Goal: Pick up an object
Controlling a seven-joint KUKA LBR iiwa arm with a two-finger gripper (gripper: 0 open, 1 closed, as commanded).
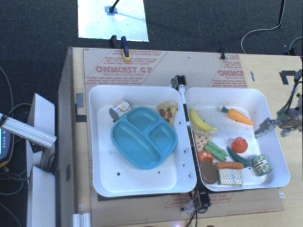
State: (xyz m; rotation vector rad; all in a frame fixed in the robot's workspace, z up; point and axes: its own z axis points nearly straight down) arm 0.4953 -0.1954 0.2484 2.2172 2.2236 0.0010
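Approach step, nothing lifted: gripper [266,126] hangs at the right bin's [273,107] edge; open or closed, cannot tell. Next: centre over the tomato [239,144], then descend.

A dark carpeted floor [38,27] surrounds the tan bench [142,70]; a white sheet [112,13] lies beyond it, cables [258,32] trail at right, white equipment [40,174] stands left
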